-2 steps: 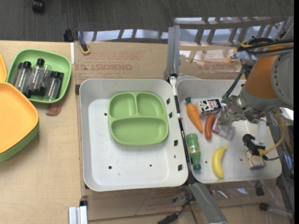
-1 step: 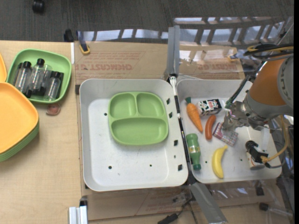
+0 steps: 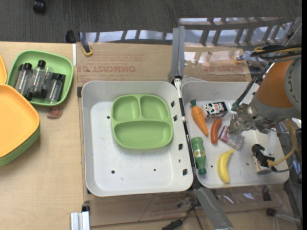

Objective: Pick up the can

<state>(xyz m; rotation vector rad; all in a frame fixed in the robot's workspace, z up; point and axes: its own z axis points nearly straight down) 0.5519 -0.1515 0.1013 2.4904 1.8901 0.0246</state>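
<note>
The can (image 3: 214,109), black and white with a red end, lies on its side near the back of the right bin (image 3: 278,176). My gripper (image 3: 235,127) hangs low in this bin, to the right of the can and a little nearer the front, apart from it. It sits right over a pinkish flat packet (image 3: 232,139). The grey wrist and orange band (image 3: 276,85) hide the bin's right rear part.
An orange carrot (image 3: 199,119), a red chilli (image 3: 216,129), a green bottle (image 3: 198,154) and a banana (image 3: 224,166) lie in the right bin. The left bin (image 3: 96,176) holds a green divided plate (image 3: 142,120). Orange plates (image 3: 17,128) and a green tray of bottles (image 3: 41,78) are on the bench at left.
</note>
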